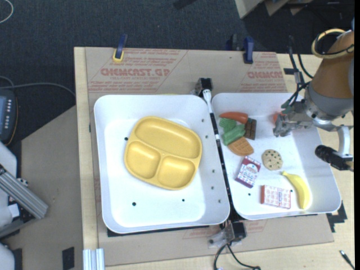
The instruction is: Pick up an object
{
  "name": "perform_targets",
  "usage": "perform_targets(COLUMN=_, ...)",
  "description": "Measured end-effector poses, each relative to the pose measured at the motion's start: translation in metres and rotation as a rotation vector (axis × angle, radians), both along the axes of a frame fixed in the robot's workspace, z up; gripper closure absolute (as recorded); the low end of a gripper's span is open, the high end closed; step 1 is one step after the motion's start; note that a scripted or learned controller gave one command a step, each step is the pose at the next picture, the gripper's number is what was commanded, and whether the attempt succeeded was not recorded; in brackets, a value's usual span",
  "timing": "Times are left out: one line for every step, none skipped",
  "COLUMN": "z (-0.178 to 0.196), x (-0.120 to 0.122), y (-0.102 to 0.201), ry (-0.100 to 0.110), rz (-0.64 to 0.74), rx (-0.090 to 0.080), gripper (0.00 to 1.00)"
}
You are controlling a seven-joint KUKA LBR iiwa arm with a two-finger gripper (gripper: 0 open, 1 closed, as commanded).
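My gripper [283, 126] hangs low over the back right part of the right bin [318, 176], below the orange band of the arm [332, 75]. A small red thing [277, 117] lies right beside it, touching or nearly so. To its left lie a red pepper-like piece [233, 117], a green piece [230, 131], a dark brown block [251, 128] and an orange wedge [242, 146]. Nearer the front are a cookie [272, 159], a red-and-white packet [247, 172], a red patterned box [275, 197] and a banana [298, 189].
The left bin [112, 167] holds a yellow divided plate [162, 152]. A black bracket [334, 156] sticks out over the right bin's right rim. Cables run down behind the arm. Clamps sit at the bench's back edge.
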State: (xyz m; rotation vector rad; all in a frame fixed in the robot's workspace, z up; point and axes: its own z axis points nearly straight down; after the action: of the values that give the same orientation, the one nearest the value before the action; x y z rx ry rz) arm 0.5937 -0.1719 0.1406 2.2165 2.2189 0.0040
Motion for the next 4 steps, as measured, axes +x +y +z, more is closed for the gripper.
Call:
perform_targets(z=0.060, x=0.001, y=-0.009, ry=-0.002, rz=-0.001, rx=-0.001, gripper=1.00)
perform_targets(z=0.087, x=0.003, y=-0.010, ry=0.000, rz=0.000, rx=0.000, gripper=1.00)
perform_targets(z=0.095, x=0.010, y=0.042, ry=0.002, rz=0.005, rx=0.002, gripper=1.00)
perform_targets(z=0.103, x=0.010, y=0.095, ry=0.005, rz=0.005, rx=0.004, gripper=1.00)
